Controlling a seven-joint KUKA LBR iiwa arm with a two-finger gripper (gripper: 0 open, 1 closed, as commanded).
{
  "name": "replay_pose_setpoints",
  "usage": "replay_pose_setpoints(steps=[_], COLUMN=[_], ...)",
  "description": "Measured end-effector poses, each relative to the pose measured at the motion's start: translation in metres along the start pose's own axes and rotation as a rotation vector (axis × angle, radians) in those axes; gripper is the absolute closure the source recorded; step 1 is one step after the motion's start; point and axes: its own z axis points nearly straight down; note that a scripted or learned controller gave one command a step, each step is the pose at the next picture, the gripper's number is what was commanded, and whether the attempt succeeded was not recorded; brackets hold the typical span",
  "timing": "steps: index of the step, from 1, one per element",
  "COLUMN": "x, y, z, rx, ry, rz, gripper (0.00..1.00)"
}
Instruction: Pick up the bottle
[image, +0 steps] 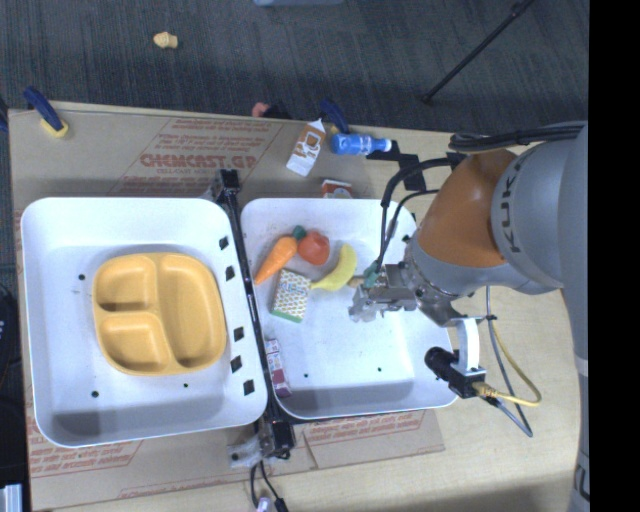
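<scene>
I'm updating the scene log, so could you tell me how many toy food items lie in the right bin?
4: a carrot at the upper left, a tomato beside it, a banana just right, and a small box below the carrot. The gripper may hide others.

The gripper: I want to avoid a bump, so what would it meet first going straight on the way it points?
Probably bare floor of the right bin; the gripper seems to point down, depth unclear.
</scene>
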Motion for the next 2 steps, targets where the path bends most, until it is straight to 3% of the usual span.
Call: replay_pose_setpoints(steps=[1, 2], x=[-0.015, -0.004], y=[-0.039, -0.039], z=[-0.016, -0.058], rx=[-0.002, -0.005], ry=[0.000, -0.002], rz=[-0.451, -0.346], gripper=[1.00, 1.00])
